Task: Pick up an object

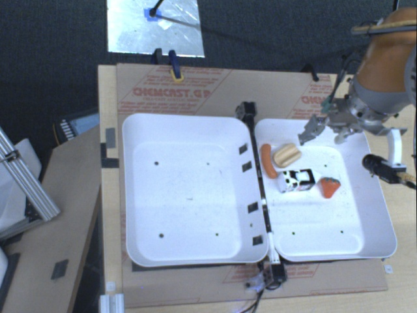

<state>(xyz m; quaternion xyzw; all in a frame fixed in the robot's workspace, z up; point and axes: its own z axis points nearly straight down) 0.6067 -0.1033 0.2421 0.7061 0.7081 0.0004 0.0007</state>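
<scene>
Foil-like sheet (155, 17) on dark backdrop, brown bench board (189, 90) with red lettering, aluminium rail (26, 181) at left

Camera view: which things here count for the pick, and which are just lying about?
For the pick: hot dog sausage, bread bun, black-and-white toy cow, strawberry, all in the right bin; gripper above them.

Lying about: left bin, foil sheet, blue clamp.

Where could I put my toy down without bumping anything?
The left bin has a wide bare floor. In the right bin, the near half is bare. It's crowded farther back: hot dog, bun, cow toy, strawberry, gripper overhead.
</scene>
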